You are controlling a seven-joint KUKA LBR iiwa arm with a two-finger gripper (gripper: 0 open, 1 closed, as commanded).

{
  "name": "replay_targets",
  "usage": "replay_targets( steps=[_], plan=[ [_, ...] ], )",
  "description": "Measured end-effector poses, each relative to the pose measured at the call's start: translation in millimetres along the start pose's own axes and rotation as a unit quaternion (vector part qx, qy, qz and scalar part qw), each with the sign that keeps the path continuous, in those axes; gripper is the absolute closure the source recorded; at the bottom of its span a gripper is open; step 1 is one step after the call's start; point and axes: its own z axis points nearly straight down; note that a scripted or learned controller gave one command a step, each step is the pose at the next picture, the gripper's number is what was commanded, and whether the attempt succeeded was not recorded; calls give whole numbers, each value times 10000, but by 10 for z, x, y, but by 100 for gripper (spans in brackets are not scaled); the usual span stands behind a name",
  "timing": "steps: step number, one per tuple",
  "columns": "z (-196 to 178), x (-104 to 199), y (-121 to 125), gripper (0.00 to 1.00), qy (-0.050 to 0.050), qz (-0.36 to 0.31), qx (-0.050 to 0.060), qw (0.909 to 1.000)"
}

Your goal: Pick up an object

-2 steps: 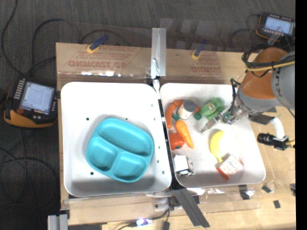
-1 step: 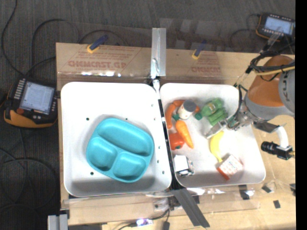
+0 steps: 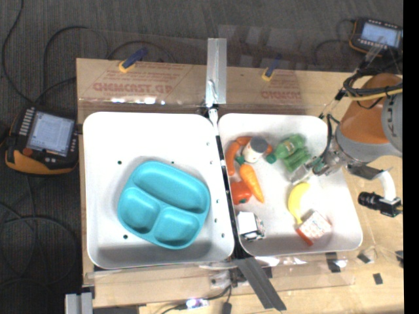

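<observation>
The right bin [image 3: 340, 198] holds several small objects. An orange carrot [image 3: 251, 181] lies near its left wall, with a red piece [image 3: 239, 190] beside it and a white and grey toy [image 3: 254, 149] above. A green toy [image 3: 291, 150] sits at the upper middle. A yellow banana-like piece [image 3: 298, 199] lies lower down, an orange and white box [image 3: 313, 227] sits below it, and a small white and grey block [image 3: 249, 224] rests at the lower left. My gripper [image 3: 310, 168] reaches in from the right, low between the green toy and the yellow piece, at the bin's right side.
The left bin [image 3: 105, 136] holds a blue divided plate [image 3: 165, 202]. A metal divider [image 3: 221, 175] runs between the bins. The arm's grey and orange body [image 3: 368, 131] stands over the right bin's right rim. Handheld control pendants lie on the floor at far left [image 3: 42, 139] and upper right [image 3: 376, 36].
</observation>
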Motion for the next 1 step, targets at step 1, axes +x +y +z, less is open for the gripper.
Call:
replay_targets(
  steps=[1],
  plan=[
    [-1367, 468, 145, 100, -8, -72, 28, 10000]
  ],
)
